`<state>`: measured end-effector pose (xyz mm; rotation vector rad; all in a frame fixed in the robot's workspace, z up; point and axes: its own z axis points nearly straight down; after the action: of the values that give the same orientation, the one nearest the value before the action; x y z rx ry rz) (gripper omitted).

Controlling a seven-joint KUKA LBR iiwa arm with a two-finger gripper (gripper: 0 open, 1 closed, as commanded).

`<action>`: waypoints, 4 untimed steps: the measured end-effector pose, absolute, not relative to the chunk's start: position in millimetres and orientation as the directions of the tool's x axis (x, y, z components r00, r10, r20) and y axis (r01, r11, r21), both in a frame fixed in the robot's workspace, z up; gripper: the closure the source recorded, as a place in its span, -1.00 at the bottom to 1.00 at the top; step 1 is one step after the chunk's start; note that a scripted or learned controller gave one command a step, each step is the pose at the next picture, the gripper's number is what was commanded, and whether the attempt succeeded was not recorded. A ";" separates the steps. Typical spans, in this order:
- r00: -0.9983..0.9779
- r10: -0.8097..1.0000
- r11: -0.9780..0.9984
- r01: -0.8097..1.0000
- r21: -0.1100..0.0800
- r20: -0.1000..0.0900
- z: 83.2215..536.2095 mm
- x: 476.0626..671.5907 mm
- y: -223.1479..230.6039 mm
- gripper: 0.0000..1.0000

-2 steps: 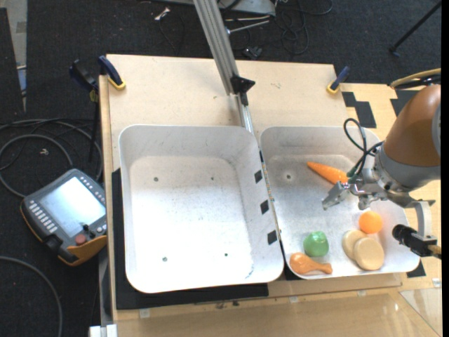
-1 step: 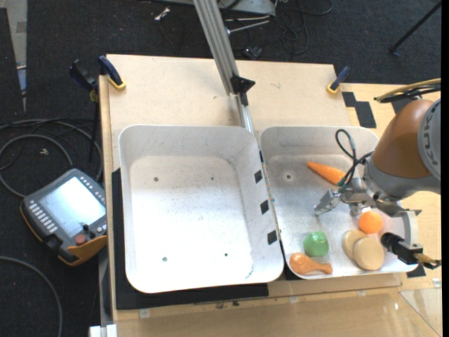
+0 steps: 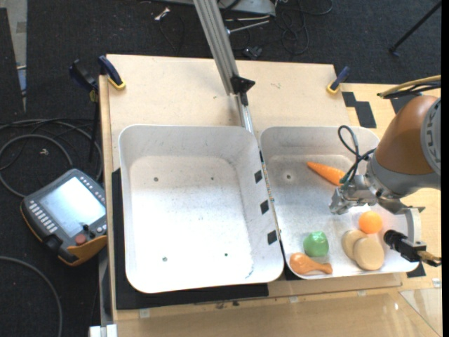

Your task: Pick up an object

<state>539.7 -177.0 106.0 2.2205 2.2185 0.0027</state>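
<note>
Over right bin [image 3: 295,146], end effector [image 3: 342,203] (low)

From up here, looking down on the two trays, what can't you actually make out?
- The hand: small and blurred in the camera view, so open or shut is unclear.
- The carrot: its right end is covered by the hand.
- The arm: cut off by the right edge.
- The beige pieces by the orange ball: too small to identify.
</note>
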 end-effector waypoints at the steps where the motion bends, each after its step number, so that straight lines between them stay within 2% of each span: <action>1: 0.002 1.000 -0.002 1.000 0.005 -0.002 152.0 538.6 -184.9 1.00; 3: -0.003 1.000 0.003 1.000 0.006 -0.003 239.4 540.8 -181.2 1.00; 4: -0.008 1.000 0.008 1.000 0.002 0.001 238.4 559.4 -136.5 1.00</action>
<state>559.4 -136.5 238.4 2.2117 2.2293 0.0033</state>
